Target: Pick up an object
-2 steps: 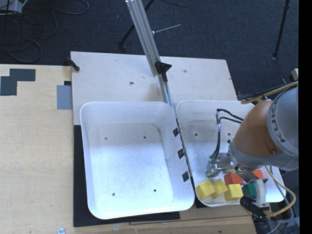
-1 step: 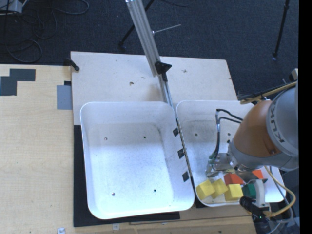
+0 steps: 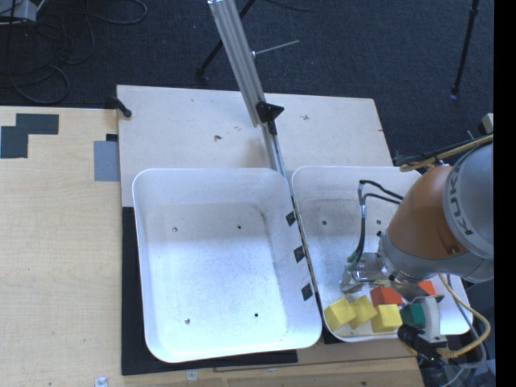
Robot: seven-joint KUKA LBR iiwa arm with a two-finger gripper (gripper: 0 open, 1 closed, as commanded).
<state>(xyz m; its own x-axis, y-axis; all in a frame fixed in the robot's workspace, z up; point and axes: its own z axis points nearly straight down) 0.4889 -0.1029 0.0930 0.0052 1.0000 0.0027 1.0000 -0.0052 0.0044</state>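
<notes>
My arm reaches down into the right bin (image 3: 326, 208), its orange band and grey body covering the bin's right side. The gripper (image 3: 360, 276) is low over the bin's near corner, just above a cluster of small objects. Directly below it lie two yellow blocks, one (image 3: 341, 312) to the left and one (image 3: 386, 317) to the right. An orange-red block (image 3: 387, 296) sits between them, close to the gripper. A green object (image 3: 414, 313) lies further right, partly under the arm.
The left bin (image 3: 210, 256) sits beside the right one, with black clips (image 3: 298, 252) along the shared wall. A slanted metal pole (image 3: 246, 75) rises behind the bins. Cables (image 3: 379, 192) loop off the wrist.
</notes>
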